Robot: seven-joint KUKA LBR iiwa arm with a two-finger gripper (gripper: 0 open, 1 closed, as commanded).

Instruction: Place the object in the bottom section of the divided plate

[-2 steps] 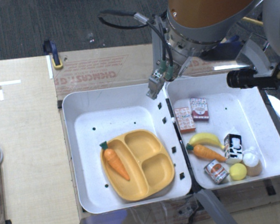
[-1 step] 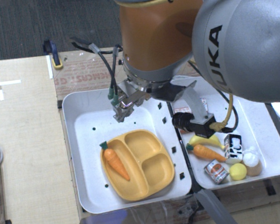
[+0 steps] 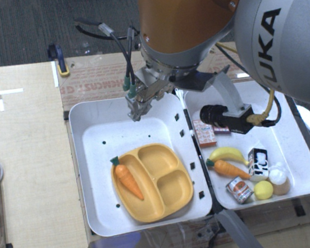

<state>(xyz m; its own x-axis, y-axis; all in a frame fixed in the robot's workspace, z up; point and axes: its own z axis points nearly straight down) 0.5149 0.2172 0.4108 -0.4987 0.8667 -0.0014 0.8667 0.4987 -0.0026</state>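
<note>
Camera view: we are seeing toy carrot (image 3: 128,181) lying in yellow divided plate (image 3: 173,200)'s left section; pincer (image 3: 136,110) hovering above, grip state impossible to tell.

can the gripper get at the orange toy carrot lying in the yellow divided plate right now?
Probably yes. The orange toy carrot lies uncovered in the yellow divided plate, with nothing on top, and the gripper sits above the same white bin.

Room around the yellow plate

The plate (image 3: 151,182) has 2 bare sections; a carrot (image 3: 128,181) fills its left one. White floor above it lies open, under the gripper (image 3: 136,113).
</note>
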